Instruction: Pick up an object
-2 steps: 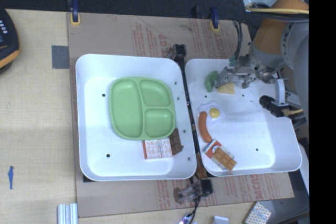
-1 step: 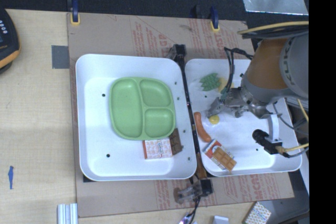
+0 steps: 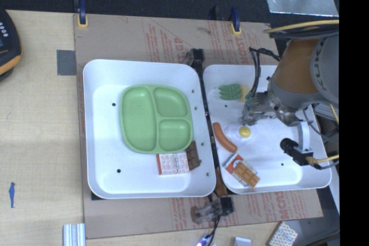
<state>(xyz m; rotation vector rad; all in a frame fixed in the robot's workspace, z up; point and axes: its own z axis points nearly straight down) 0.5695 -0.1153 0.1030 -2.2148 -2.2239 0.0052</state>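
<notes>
Beneath gripper: small round yellow ball

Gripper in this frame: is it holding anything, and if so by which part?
Cannot be told. The gripper hangs just above the small yellow object in the right bin, but nothing visibly sits between its fingers.

Arm low, tool down

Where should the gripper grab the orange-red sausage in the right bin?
Probably mid-length on the orange-red sausage, from straight above, fingers across its narrow width. It lies flat and diagonal, its upper end near the white right bin's left wall, so its middle looks freest.
</notes>
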